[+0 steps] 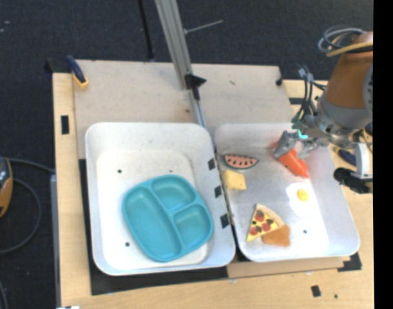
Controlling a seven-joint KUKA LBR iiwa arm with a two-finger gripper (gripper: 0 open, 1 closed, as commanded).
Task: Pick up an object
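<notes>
- The gripper [293,144] sat over the orange carrot [296,162] at the right bin's [341,240] one o'clock; finger state: cannot tell.
- Recommended: confirm the carrot was centred, then lift vertically.

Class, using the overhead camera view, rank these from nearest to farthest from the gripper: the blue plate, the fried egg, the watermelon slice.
Measured from the gripper:
1. Fried egg, just below it in the right bin.
2. Watermelon slice, at that bin's left side.
3. Blue plate, over in the left bin.
</notes>
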